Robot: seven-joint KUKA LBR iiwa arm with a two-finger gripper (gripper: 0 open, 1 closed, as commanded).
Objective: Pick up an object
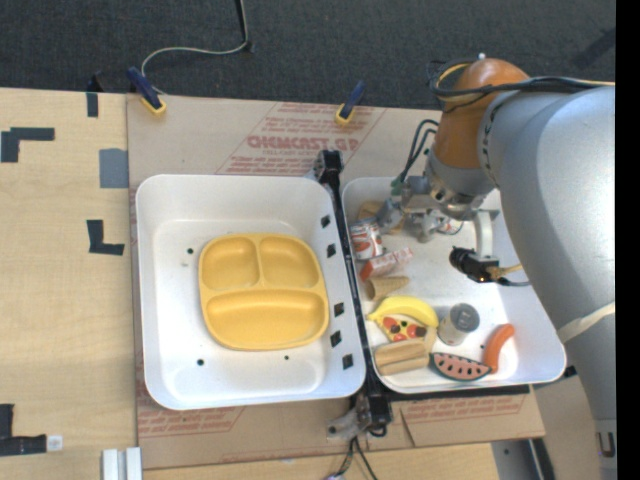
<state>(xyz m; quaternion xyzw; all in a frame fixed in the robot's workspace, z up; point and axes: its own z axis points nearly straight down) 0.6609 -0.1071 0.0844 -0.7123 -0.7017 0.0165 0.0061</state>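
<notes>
Gripper hangs low at the right bin's eleven o'clock — whether it grasps anything, I cannot tell; toy food clusters toward six, presumably awaiting picking.

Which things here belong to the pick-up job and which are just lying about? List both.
Job: gripper, banana, watermelon slice, hot dog, sausage, right bin.

Lying about: yellow divided plate, left bin, blue-yellow clamps, cable.
</notes>
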